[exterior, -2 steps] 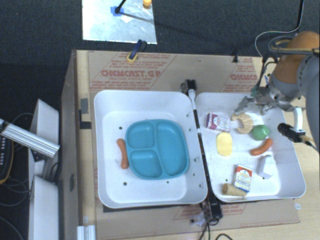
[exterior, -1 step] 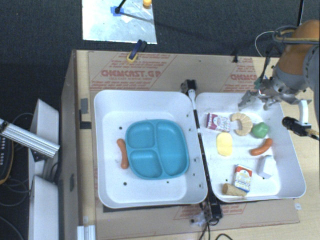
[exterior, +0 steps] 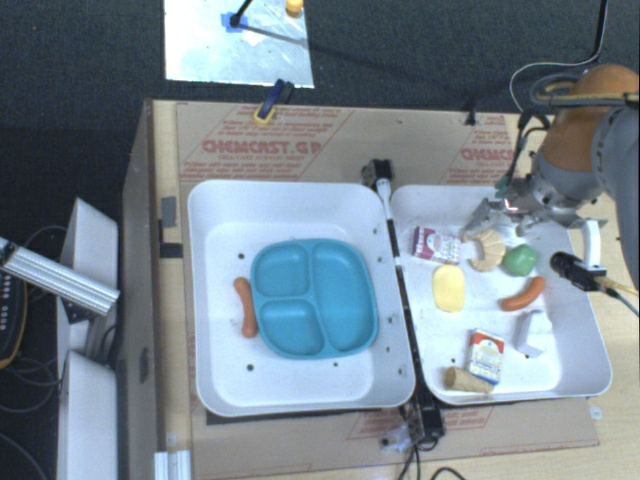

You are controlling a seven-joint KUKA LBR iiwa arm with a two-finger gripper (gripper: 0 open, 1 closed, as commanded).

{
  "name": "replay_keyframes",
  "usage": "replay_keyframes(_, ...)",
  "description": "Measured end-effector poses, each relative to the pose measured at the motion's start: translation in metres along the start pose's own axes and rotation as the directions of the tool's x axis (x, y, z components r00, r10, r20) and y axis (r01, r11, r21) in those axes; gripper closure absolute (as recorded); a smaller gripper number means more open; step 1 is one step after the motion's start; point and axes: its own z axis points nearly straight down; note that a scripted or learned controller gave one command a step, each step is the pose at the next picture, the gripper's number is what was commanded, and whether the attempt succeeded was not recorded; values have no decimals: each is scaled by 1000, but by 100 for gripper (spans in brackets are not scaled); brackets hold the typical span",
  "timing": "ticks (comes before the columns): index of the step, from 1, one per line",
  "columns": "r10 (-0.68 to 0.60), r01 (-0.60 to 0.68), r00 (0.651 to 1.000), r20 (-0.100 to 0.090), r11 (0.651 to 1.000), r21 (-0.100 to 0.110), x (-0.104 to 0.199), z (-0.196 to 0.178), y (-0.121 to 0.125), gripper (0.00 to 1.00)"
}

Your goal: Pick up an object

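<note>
Tan round biscuit-like piece [exterior: 487, 253] in the right white bin [exterior: 590, 368]: your nearest candidate.
Reading left to right, it lies just right of the small maroon packet [exterior: 436, 243], beside the green ball [exterior: 519, 260], directly under the gripper [exterior: 497, 220]; whether the gripper stands spread or pressed, I cannot tell.
</note>
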Motion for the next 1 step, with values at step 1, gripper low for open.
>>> replay_keyframes(1,0,0,1000,1,1000,-10,-22,11,9,0)
